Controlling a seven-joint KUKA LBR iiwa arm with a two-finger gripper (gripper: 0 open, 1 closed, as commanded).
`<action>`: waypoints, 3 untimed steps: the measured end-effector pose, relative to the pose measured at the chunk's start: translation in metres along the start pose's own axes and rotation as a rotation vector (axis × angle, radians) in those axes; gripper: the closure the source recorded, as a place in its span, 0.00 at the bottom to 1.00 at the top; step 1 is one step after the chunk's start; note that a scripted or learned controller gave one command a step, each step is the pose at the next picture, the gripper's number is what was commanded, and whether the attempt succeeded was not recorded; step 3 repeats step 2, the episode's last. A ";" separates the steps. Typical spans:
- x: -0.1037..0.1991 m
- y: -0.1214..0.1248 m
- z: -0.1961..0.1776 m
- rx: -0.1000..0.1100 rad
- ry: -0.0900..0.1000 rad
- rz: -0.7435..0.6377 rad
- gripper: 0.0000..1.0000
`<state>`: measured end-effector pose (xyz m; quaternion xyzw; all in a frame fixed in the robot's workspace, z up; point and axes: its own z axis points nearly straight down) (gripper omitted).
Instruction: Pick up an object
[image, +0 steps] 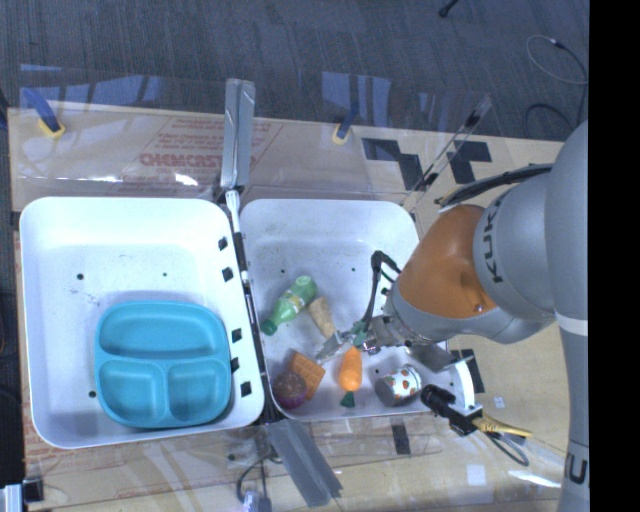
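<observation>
Camera view shows the gripper, its grasp state impossible to tell, low in the right bin, with the carrot upright just below it.

A single fixed camera sits above the bench and looks down on it at a slant. The far edge of the bench lies toward twelve o'clock, the near edge toward six. Both shallow white plastic bins fit in the frame: the left bin toward nine o'clock, the right bin near centre. The grey arm with its orange band enters from three o'clock, close under the lens.
</observation>
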<state>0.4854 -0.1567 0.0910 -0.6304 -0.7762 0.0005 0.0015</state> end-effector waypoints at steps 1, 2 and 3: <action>0.000 0.000 -0.009 0.000 -0.001 -0.005 1.00; 0.061 0.098 -0.132 -0.001 -0.001 0.037 1.00; 0.061 0.098 -0.132 -0.001 -0.001 0.037 1.00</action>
